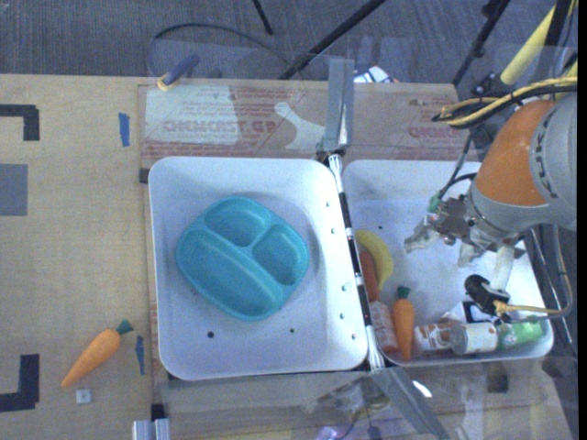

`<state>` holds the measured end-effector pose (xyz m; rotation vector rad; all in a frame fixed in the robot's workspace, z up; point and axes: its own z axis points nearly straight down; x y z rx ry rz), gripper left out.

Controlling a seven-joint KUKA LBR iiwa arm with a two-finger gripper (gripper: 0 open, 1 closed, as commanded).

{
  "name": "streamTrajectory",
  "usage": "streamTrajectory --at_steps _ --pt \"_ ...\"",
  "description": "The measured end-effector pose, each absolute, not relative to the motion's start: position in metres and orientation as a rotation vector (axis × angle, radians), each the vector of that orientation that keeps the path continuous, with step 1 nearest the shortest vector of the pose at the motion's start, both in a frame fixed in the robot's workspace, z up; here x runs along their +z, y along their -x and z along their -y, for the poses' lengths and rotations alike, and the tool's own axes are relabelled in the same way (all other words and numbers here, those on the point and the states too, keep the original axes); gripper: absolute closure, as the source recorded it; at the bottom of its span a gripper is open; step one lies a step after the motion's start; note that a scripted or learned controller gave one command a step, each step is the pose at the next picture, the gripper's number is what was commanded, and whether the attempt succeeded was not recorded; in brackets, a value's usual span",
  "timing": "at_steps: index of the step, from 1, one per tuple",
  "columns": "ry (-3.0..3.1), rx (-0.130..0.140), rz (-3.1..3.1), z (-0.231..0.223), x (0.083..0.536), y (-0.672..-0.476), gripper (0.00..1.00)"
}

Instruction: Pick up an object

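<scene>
Both white bins [174, 191] look like smooth moulded plastic with a soft sheen. The teal divided plate [244, 257], in the bin well left of the gripper [456, 230], is glossy plastic. The bench top [64, 273] reads as matt, pale wood — flat, unvarnished. The carrot [403, 324] below and left of the gripper appears smooth plastic. The gripper is bare metal; the orange band [514, 163] just above it is satin-smooth.

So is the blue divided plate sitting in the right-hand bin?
No, the blue divided plate lies in the left bin, while the right bin holds the small food items.
</scene>
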<state>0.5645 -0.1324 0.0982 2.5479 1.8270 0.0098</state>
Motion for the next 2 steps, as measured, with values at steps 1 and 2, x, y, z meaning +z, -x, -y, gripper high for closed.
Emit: streamTrajectory --at_steps 1,2 --pt "-2.549 0.012 -1.824 0.1328 0.1079 -0.5648 1.0" --pt "-2.549 0.012 -1.824 0.1328 0.1078 -0.5648 0.0"
